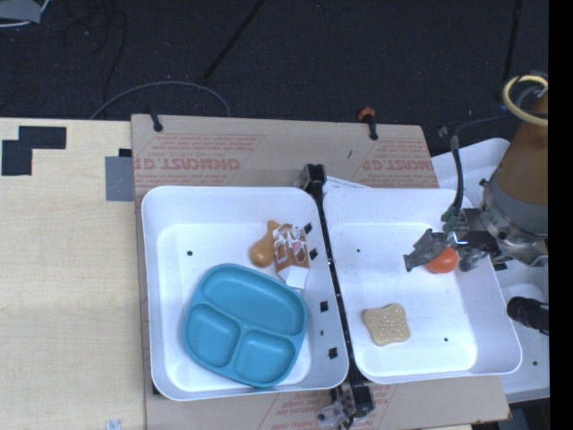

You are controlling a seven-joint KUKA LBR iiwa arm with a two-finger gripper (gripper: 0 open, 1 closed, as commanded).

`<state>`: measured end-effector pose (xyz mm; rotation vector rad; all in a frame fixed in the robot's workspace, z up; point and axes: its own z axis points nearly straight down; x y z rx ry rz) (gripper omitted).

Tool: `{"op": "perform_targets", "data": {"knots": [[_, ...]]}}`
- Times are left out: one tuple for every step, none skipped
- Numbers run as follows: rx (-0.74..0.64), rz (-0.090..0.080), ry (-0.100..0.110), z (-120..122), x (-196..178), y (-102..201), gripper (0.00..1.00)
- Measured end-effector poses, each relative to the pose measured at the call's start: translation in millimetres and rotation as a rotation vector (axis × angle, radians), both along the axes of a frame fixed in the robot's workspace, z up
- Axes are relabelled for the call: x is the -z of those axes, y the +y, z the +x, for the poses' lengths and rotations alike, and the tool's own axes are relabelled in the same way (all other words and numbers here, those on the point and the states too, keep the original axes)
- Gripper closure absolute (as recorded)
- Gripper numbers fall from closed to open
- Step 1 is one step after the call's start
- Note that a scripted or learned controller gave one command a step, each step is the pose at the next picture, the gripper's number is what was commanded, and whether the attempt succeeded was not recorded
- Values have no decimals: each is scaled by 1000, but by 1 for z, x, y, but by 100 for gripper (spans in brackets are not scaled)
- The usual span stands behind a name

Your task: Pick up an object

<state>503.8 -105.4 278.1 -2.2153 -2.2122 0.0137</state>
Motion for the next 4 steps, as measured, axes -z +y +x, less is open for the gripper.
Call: {"op": "perform_targets", "data": {"knots": [[-2,-1,-10,1,-6,0,0],[-1,0,-5,-7,49,-6,0],[-1,1,-5,-6,113,-6,0],[0,1,-4,-12,173,-12,0]]}}
